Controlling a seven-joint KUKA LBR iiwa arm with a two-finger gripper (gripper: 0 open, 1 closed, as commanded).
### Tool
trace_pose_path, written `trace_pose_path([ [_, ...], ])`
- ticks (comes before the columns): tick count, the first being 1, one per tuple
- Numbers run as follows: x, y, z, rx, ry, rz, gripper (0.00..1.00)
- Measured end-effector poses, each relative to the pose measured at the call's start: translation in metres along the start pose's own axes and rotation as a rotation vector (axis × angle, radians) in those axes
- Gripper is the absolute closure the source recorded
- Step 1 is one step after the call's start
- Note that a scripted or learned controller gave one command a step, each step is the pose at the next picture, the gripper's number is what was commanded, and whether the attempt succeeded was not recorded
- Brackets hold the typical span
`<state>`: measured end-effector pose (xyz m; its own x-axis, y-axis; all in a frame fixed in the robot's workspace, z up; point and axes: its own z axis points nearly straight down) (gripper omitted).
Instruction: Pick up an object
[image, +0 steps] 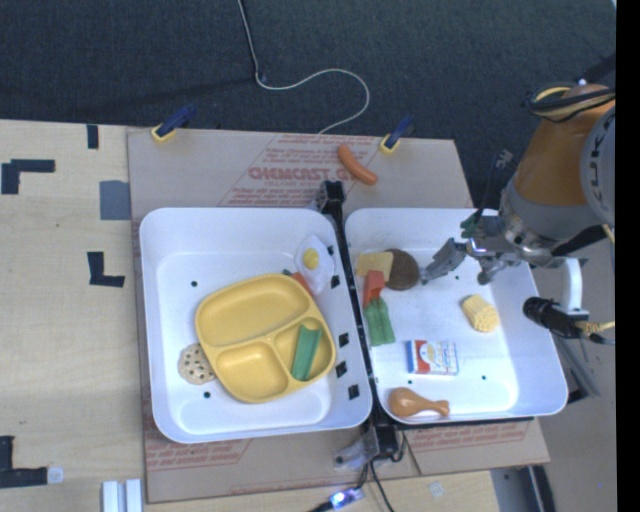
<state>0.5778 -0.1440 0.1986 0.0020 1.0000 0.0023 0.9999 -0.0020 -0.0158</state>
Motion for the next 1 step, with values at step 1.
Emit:
trace_pose_path([
  [1, 0.0003, 0.0029, -0.0081, -0.014, -0.002, -0.003, 0.0],
])
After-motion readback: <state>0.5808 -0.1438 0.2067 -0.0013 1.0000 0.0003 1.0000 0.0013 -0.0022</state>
